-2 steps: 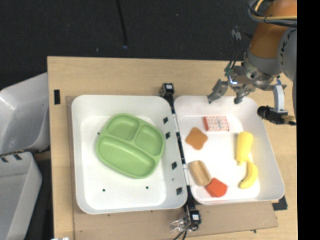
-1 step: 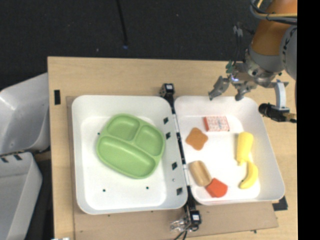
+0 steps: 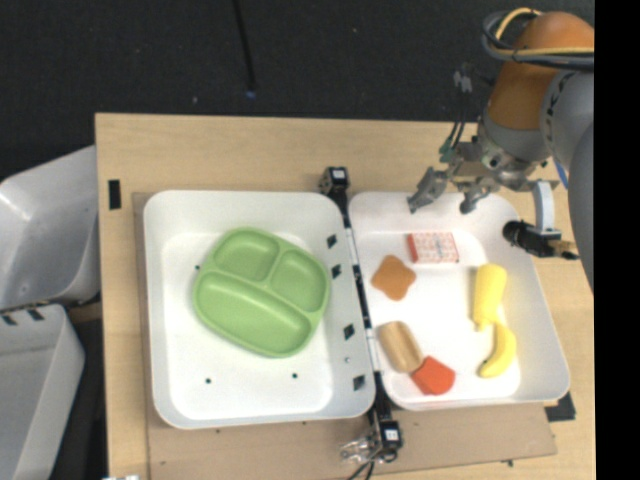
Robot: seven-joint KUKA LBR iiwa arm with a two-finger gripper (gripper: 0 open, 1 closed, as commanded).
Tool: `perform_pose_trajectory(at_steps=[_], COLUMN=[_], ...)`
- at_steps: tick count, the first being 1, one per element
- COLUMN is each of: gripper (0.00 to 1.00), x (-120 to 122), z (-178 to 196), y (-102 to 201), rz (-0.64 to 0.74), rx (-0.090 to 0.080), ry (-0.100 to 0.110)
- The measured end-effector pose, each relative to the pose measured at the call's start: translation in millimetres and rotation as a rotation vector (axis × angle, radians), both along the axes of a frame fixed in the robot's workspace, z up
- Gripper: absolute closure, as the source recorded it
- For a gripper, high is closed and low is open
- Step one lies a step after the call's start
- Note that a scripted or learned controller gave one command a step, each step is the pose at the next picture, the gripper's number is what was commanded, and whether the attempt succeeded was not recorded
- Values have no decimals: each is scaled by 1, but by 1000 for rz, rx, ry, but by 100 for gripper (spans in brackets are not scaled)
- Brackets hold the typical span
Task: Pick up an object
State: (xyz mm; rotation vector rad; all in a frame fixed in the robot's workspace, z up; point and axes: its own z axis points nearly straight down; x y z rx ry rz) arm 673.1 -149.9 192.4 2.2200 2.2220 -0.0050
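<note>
Grey gripper point(image 3: 446, 197) hangs wide open w/ nothing betw. its 2 fingers, over right bin point(image 3: 535, 368) far edge, near pink patterned card point(image 3: 432, 247).

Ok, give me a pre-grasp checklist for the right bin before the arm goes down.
1. Gripper open: ok, fingers spread.
2. Gripper empty: ok, nothing between the fingers.
3. Gripper over right bin: ok, near its far edge.
4. Nearest target free: ok, the pink box lies flat, apart from the orange cookie.
5. Crowded items: not ok, bread roll touches the red block.
6. Bananas clear of wall: cannot tell.
</note>
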Motion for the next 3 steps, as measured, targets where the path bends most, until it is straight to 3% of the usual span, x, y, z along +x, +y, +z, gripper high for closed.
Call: perform_pose_trajectory(at_steps=[2,3], gripper=[0,100], x=[4,7], z=[-90,-72], y=[-9,-11], rz=[-1,0], rx=[-3,-5], ry=[-8,-19])
